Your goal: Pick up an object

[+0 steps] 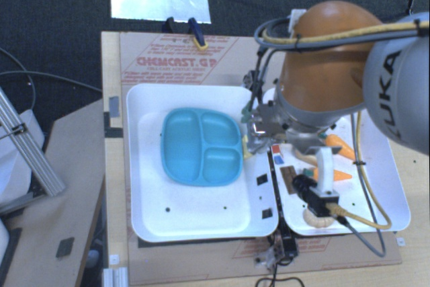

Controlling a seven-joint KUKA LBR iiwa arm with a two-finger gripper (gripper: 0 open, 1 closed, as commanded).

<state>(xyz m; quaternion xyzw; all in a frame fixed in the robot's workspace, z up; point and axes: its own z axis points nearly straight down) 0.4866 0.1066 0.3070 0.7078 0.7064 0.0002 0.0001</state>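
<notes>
Gripper point(252, 128) over the bins' shared rim, fingers perhaps hidden, grip unclear

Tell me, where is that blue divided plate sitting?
The blue divided plate lies flat in the left white bin, toward that bin's right side, close beside the robot arm.

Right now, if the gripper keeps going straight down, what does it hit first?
Hedged, since the arm hides the tip: the gripper hangs over the divide between the bins, so likely the left bin's right rim beside the blue divided plate. Depth is unclear.
</notes>
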